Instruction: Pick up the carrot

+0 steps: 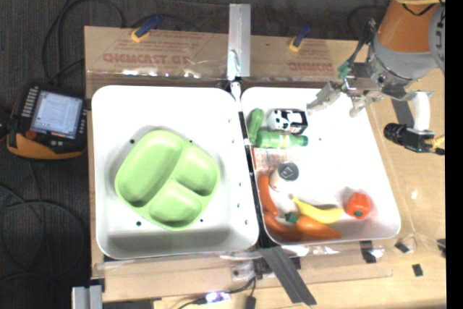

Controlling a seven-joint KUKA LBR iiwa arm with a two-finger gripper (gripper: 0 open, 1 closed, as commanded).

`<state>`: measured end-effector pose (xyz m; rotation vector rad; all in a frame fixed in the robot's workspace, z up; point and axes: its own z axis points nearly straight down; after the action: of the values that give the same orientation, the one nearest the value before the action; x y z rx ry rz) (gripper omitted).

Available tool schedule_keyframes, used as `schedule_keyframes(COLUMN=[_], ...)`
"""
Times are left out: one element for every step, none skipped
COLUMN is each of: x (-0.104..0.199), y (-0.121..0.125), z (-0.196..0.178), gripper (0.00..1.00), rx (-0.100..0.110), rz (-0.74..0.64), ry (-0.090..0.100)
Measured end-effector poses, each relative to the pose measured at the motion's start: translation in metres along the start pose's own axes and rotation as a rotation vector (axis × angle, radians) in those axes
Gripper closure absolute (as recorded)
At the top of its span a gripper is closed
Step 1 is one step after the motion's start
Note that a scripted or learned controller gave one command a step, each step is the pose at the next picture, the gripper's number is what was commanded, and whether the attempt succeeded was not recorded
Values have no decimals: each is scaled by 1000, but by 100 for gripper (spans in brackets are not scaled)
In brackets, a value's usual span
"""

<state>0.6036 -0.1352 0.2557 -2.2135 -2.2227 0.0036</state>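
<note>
Gripper (pixel 340 94) hangs over the right bin's (pixel 362 155) far edge, fingers spread, nothing between them. Carrot (pixel 289 222) lies along that bin's near-left corner, under a banana (pixel 318 212), well apart from the gripper.

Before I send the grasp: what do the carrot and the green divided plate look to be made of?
The long orange carrot at the right bin's lower left looks like smooth moulded plastic, a toy, judging by its even colour and slight sheen. The light green three-compartment plate in the left bin looks like matte hard plastic, uniform and softly rounded. Neither is certain from this view.
</note>
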Motion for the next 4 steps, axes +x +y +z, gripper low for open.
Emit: schedule_keyframes(x=[-89,-84,-78,-87], y=[26,65,-18,53], z=[-56,25,32,-42], gripper=[0,0,0,0], rx=[-3,0,-1,-3], rz=[47,70,-72,-318], ry=[-5,-6,-2,-6])
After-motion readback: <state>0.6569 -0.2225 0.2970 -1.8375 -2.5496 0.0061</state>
